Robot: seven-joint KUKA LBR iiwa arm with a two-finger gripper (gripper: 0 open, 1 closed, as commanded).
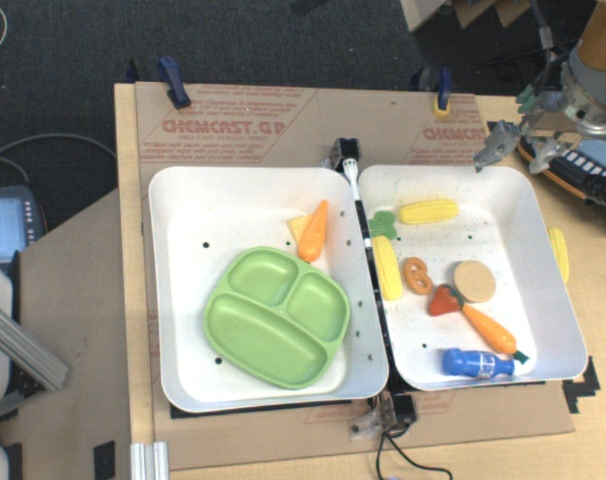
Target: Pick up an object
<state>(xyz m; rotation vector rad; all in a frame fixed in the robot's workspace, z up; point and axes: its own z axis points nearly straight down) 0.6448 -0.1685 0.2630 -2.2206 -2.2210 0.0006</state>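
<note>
**My pincer hovers past the right bin's far corner, with nothing in it**

I am looking down at a slant on a bench covered with brown board, bearing two shallow white bins side by side. My pincer (503,143) hangs at the upper right, above the board just beyond the far right corner of the right bin (543,213). Its two grey fingers stand a little apart, and nothing sits between them.

The objects I might pick up lie below and to the left of it. In the right bin, a yellow corn cob (428,211) lies near the far wall, with a small green piece (383,223) just beside it at the left wall. A second corn cob (387,267) runs lengthwise along that left wall. Near the middle sit a small orange pretzel (417,274), a tan round disc (475,281) and a red strawberry (443,301), close together. An orange carrot (490,330) lies on a slant, its thick end touching the strawberry. A blue bottle (476,364) lies on its side by the near wall.

In the left bin (173,268), a green divided plate (276,316) fills the near half. Beyond it another orange carrot (313,231) rests across a pale yellow wedge (298,230).

Blue clamps (173,81) grip the board's far edge.
</note>
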